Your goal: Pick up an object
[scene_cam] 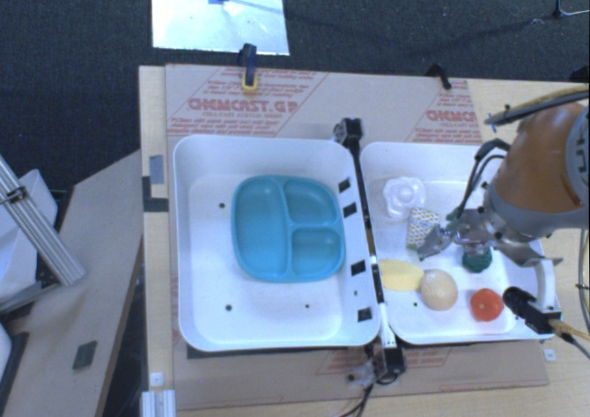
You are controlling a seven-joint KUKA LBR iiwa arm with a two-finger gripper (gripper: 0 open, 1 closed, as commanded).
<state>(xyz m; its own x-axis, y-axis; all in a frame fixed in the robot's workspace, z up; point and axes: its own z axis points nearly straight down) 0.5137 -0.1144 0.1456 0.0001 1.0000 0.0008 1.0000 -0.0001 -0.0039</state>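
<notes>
Lowest in the right bin [406,332], a red tomato [486,304], beige egg-shaped piece [439,290] and yellow piece [401,274] sit in a row. Just above them the tool [441,238] hangs; whether it is clenched, I cannot tell. Left bin [207,314]: blue divided plate [286,228].

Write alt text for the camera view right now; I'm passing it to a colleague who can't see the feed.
A grey and orange robot arm reaches from the right over the right white bin, which holds a yellow item, a beige ball, a red ball, a teal object and a white piece. The left white bin holds a blue divided plate.
</notes>
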